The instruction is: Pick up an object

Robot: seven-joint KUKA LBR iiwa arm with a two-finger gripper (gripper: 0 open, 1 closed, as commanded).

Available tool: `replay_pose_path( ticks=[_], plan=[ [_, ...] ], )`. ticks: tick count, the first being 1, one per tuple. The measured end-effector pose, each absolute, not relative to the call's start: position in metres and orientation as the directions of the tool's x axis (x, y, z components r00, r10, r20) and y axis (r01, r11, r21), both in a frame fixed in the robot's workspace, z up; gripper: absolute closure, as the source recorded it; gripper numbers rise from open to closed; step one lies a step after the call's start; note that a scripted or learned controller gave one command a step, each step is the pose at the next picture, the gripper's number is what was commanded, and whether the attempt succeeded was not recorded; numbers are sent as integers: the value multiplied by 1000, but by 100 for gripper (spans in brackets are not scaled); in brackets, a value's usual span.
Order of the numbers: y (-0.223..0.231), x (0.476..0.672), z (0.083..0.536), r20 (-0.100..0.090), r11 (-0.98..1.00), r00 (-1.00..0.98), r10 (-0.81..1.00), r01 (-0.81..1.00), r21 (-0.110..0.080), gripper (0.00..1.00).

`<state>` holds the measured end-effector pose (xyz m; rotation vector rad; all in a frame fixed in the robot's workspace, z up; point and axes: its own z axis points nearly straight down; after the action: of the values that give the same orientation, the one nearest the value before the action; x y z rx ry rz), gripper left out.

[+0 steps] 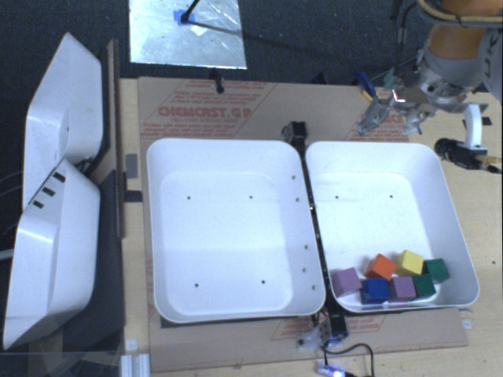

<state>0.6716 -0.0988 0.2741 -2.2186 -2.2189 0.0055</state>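
Note:
Several small blocks huddle in the front corner of the right bin (377,171): an orange one (381,266), a yellow one (409,261), a green one (436,270), a blue one (375,290) and two purple ones (344,280) (403,288). My gripper (391,121) hangs above the bench just beyond the far rim of that bin, well away from the blocks. Its fingers stand open and hold nothing.
The left bin (228,151) lies beside the right one, their rims touching along the middle. A shiny metal sheet (187,22) lies at the back. White moulded covers (55,203) stand off the bench at the left.

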Motion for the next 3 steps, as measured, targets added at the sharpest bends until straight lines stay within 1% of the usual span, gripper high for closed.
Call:
replay_pose_path(
  ticks=[1,2,3],
  plan=[
    [-99,672,278,0,1,-1,1000,1000,1,0],
    [-97,669,216,0,0,0,1000,1000,-3,0],
    [-88,664,169,0,1,-1,1000,1000,-3,0]
  ],
)
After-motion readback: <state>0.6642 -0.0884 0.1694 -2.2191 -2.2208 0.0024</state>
